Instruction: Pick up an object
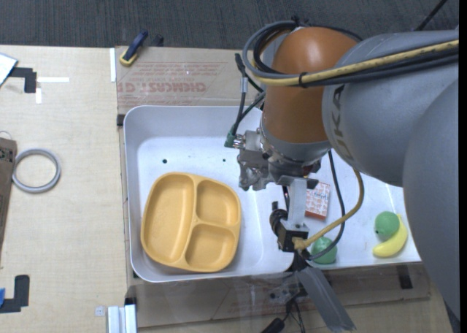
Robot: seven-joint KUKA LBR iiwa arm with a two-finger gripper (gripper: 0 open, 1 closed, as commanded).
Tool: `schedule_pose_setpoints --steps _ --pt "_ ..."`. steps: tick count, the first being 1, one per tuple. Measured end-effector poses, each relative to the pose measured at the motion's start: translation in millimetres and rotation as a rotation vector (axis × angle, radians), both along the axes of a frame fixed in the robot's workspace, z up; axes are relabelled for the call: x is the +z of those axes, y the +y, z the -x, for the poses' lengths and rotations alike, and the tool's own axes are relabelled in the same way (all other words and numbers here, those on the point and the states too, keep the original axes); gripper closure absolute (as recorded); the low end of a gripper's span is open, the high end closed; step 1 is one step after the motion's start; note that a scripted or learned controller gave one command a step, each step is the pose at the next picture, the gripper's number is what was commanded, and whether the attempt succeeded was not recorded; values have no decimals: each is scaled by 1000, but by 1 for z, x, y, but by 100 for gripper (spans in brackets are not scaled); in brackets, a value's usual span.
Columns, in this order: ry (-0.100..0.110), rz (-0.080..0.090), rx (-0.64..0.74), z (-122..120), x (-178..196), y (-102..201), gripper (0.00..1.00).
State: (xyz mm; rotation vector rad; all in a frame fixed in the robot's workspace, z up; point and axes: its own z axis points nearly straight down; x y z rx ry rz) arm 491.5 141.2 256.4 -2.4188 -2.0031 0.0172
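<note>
Approach step, we judge: the gripper, open or closed we cannot tell, hangs just beside the yellow three-compartment plastic plate, small red-and-white cardboard box near its other side; next, choose one and descend.

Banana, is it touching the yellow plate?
No, the banana lies at the view's right, and the plate sits well apart on the left.

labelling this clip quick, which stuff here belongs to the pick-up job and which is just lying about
Job in hand, all in the white bin:
yellow divided plate
red-and-white box
green toy
banana
green fruit

Lying about, outside the bin:
tape roll
blue clip
cardboard sheet
</note>
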Motion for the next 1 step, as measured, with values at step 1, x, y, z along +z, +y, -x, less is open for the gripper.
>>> schedule_pose_setpoints --steps 1 --pt "-7 -4 88 -62 100 -67 100"
